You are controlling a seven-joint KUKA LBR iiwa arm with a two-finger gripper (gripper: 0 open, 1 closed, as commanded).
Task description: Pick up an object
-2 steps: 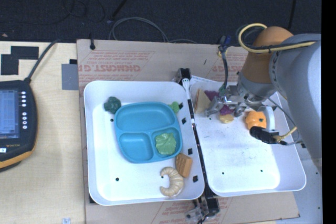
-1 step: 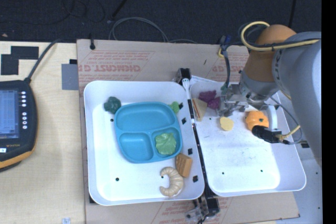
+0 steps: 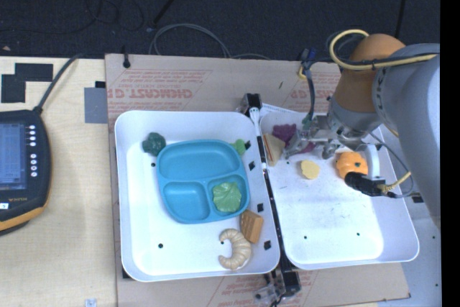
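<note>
Over the right bin (image 3: 402, 244), end effector (image 3: 314, 141) reaches down, apparently near purple item (image 3: 285, 133); grip unclear.

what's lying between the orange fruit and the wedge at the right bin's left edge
In the camera view, a small yellow piece lies on the bin floor between the orange fruit and the tan wedge.

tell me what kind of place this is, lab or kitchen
Most likely a robotics lab, not a kitchen. A grey arm reaches over two white bins that hold toy food, a control pendant lies on the bench at left, and loose cables run across the dark floor behind.
</note>
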